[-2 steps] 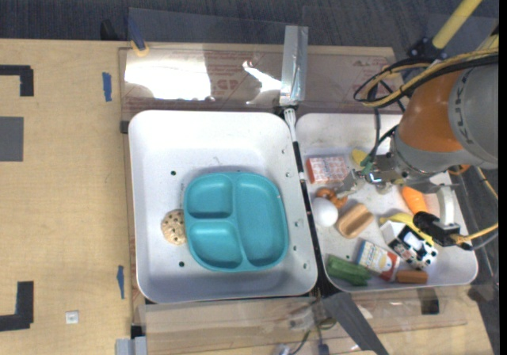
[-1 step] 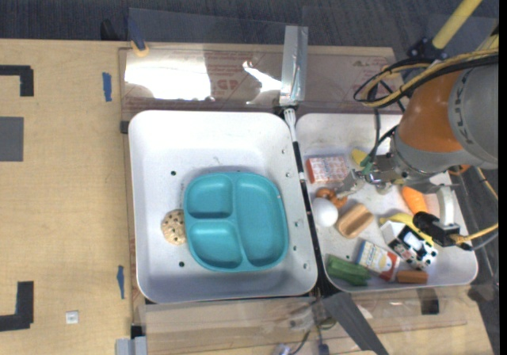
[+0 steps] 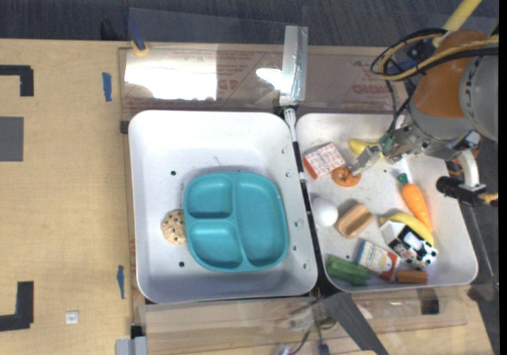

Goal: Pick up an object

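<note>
**Right bin: claw lowered at an orange ring-shaped piece**

An orange ring-shaped piece (image 3: 345,177) is found in the upper left part of the right bin (image 3: 459,266), just right of a small printed box (image 3: 324,160). The gripper (image 3: 366,158) is positioned directly above and beside it, a grey finger reaching down to the ring's upper edge. Whether the claw is clenched or released cannot be told, and nothing is seen clamped in it.

Also listed in the right bin: a yellow piece (image 3: 360,144) behind the claw, a carrot (image 3: 415,200) toward the right wall, a banana (image 3: 412,226) below it, a black-and-white toy (image 3: 413,249), a white egg (image 3: 326,214), a tan bread roll (image 3: 353,220), a small carton (image 3: 375,257), a green vegetable (image 3: 346,269) and a brown sausage-like piece (image 3: 411,276).

In the left bin (image 3: 150,139), a teal divided plate (image 3: 234,220) is set, with a cookie (image 3: 173,227) touching its left edge.
</note>
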Robot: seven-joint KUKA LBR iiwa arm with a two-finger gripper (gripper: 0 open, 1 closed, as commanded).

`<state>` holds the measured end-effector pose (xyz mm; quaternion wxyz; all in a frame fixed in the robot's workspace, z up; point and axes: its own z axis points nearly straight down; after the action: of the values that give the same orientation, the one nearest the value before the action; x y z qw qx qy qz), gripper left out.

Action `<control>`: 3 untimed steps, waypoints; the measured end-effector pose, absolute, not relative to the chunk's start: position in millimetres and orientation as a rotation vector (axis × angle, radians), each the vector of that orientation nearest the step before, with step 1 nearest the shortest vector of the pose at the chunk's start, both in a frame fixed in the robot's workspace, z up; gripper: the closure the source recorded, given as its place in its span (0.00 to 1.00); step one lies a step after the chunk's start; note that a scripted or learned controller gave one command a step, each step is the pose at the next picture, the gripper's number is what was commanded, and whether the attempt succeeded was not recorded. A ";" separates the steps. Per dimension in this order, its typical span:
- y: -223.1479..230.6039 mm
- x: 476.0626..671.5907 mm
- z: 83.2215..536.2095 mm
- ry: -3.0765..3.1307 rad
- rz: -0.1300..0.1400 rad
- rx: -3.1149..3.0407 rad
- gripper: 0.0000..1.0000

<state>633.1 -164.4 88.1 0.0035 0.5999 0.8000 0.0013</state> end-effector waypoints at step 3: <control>-107.7 655.5 91.6 2.677 -0.026 1.697 0.00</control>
<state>655.5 -107.7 91.6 -0.0142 0.5354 0.8445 -0.0082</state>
